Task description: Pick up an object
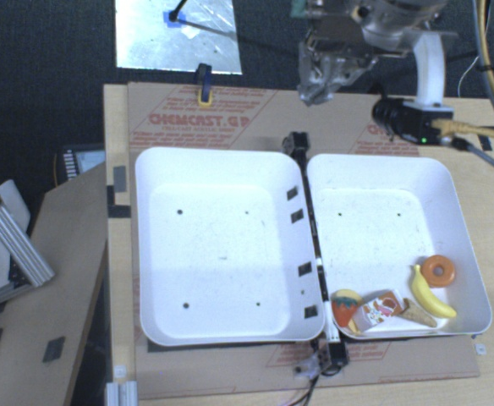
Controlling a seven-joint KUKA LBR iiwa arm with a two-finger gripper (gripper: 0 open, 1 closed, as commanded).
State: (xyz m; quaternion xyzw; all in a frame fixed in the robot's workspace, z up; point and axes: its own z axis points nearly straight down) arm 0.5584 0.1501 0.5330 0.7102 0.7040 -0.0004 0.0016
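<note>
Lying in the right bin's [450,194] near corner are a banana [430,294], orange ring [438,270], printed packet [377,309] with unreadable print, board beneath reading "CHEMCAST GP" [194,120], gripper [319,81] high behind, grip cannot tell.

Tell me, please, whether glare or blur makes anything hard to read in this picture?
Camera view: the gripper is soft and blurred at the top; the metal sheet shows bright glare; the bins' white floors wash out, yet the banana and orange ring read clearly.

"CHEMCAST GP" in red on the board [198,118]
</note>
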